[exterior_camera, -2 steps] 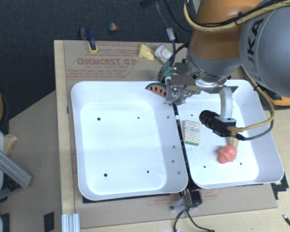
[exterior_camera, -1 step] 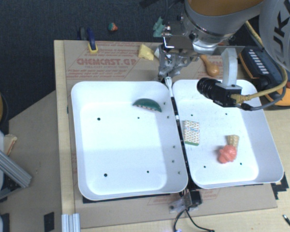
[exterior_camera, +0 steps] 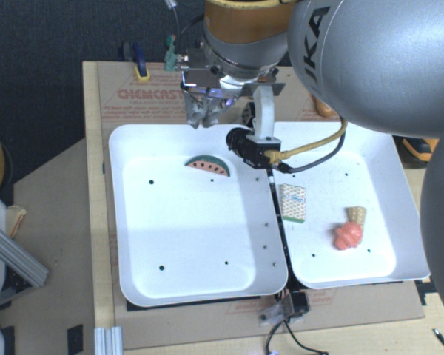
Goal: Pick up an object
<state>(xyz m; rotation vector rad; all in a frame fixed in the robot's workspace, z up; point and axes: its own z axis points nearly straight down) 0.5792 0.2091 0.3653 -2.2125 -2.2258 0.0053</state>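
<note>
Two shallow white bins are seen side by side on the bench. In the left bin (exterior_camera: 133, 198), a watermelon slice toy (exterior_camera: 209, 166) lies flat near the far wall, its red face up and green rind arched toward the back. Just above and slightly left of it, over the bin's far rim, the gripper (exterior_camera: 200, 115) is poised at the end of the grey arm; nothing is seen between its fingers, and how far apart they stand cannot be told from this angle, since the metal parts blur together. A black fitting with a yellow hose (exterior_camera: 311, 148) hangs beside the wrist, over the seam between the bins. In the right bin (exterior_camera: 370, 272), a small printed packet (exterior_camera: 293, 203) lies close to the dividing wall, and a pink ice-cream cone toy (exterior_camera: 348, 230) rests further right, well apart from it. The approach stage is judged to be in hand, no object being lifted yet. If the watermelon slice is the target, a short shift toward the viewer and a descent onto its thin body would be called for, the flat shape leaving little for the fingers to catch.
</note>
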